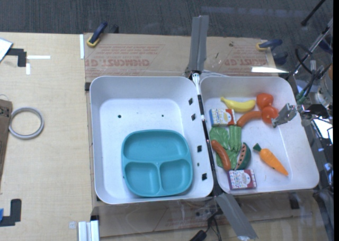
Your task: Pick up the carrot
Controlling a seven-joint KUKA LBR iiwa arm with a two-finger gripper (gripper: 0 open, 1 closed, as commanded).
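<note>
Carrot [273, 161] lies loose in the right bin [300, 144] — fingers [284, 115] above it, state unclear.

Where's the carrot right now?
The carrot lies in the right bin, toward its lower right, apart from the other food, with the gripper above it in the camera view.

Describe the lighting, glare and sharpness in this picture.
Camera view: even, soft overhead light; faint shadows inside the right bin walls; mild glare on the white left bin; the carrot reads clearly, the gripper looks small and slightly soft.
</note>
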